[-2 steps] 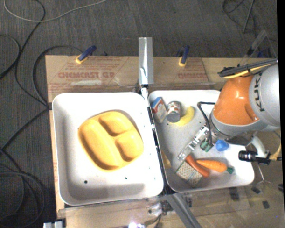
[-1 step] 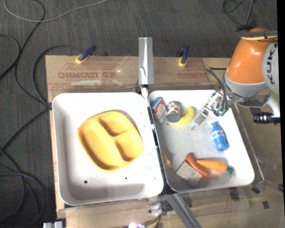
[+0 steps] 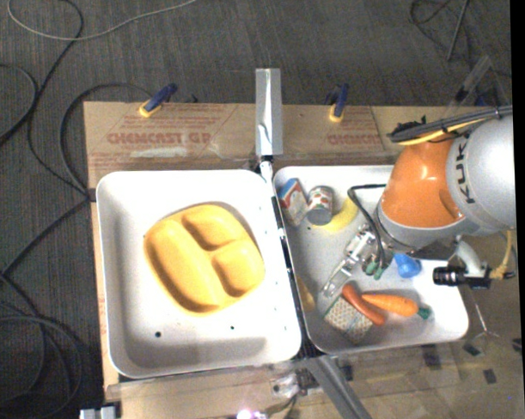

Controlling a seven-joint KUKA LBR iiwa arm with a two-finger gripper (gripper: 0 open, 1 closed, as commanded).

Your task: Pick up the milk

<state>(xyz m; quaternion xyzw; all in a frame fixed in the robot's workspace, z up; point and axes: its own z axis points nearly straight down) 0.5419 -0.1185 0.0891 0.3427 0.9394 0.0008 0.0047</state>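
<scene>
The milk (image 3: 290, 199), a small carton with blue and red print, lies tilted in the upper-left corner of the right bin (image 3: 447, 327), close against the wall that divides the two bins. Just beside it on the right sits a small metal can (image 3: 321, 204), and a yellow object (image 3: 347, 217) shows past the can, partly under a black cable. Lower in the same bin, the gripper (image 3: 344, 274) points down and to the left, well apart from the milk; its metal fingers (image 3: 336, 286) sit close together with nothing visible between them, though how far they are parted is hard to judge from this angle. Below the gripper lie an orange carrot (image 3: 382, 305) with a green end and a speckled flat piece (image 3: 348, 320), touching or overlapping each other. A small blue object (image 3: 407, 265) rests near the arm's orange band (image 3: 421, 188). The left bin (image 3: 129, 338) holds a yellow divided tray (image 3: 204, 258) with three compartments, set at a slant. Both bins rest on a cardboard sheet (image 3: 157, 135) held by blue and yellow clamps along its far edge.
</scene>
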